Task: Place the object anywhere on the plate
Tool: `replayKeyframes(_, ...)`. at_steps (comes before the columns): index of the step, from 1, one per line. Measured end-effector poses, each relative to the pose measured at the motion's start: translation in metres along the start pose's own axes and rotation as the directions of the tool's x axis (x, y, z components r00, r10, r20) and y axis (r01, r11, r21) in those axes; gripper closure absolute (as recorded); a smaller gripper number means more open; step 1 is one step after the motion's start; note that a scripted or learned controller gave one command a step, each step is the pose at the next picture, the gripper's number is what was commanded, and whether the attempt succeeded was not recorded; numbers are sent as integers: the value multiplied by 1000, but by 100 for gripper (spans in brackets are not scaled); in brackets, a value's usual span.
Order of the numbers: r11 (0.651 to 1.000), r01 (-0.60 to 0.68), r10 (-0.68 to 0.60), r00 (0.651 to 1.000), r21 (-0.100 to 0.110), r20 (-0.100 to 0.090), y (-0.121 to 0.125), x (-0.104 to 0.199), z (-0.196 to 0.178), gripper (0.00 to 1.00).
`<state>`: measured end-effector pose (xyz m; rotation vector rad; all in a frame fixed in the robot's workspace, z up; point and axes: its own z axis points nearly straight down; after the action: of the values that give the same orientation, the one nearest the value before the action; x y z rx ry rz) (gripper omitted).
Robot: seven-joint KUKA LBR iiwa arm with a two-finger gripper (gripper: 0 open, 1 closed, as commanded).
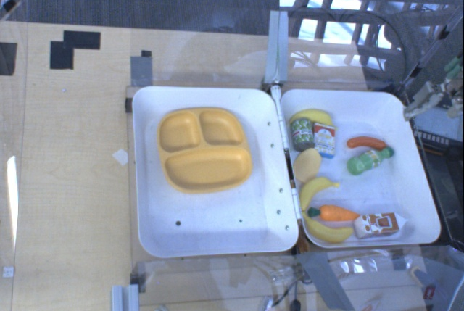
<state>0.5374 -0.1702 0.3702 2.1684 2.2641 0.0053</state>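
The bench (pixel 65 179) carries two shallow white bins side by side, a layout that keeps the goal apart from the supply. The left bin (pixel 152 230) holds only the yellow plate (pixel 205 148), a three-compartment tray lying flat toward the far half, so wide bare floor lies around it, most of it on the near side, for a descent from above. The right bin (pixel 406 157) is the crowded one: a banana (pixel 326 232) curves along its near wall with a carrot (pixel 337 214) lying across it and a small carton (pixel 377 225) touching its right end; a pale potato-like piece (pixel 308 164), a green can (pixel 301 134) and a little box (pixel 325 141) cluster against the wall shared with the other bin. A green bottle (pixel 368 160) and a red sausage (pixel 365 142) lie more openly mid-bin, probably the easier picks. Nothing rests on the plate yet. The gripper (pixel 444 96) hangs at the far right edge, beyond the right bin's corner; whether its claw is spread or pressed together cannot be told.
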Motion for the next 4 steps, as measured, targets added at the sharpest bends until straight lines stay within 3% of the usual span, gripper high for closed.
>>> replayKeyframes(1, 1000, 7, -7, 1000, -6, 3, 2, 1, -12, 100)
replayKeyframes(2, 1000, 7, -7, 1000, -6, 3, 2, 1, -12, 0)
replayKeyframes(3, 968, -250, 250, 968, 4, 0, -49, 12, 63, 0)
replayKeyframes(4, 847, -532, 532, 847, 6, 2, -50, 21, 172, 0)
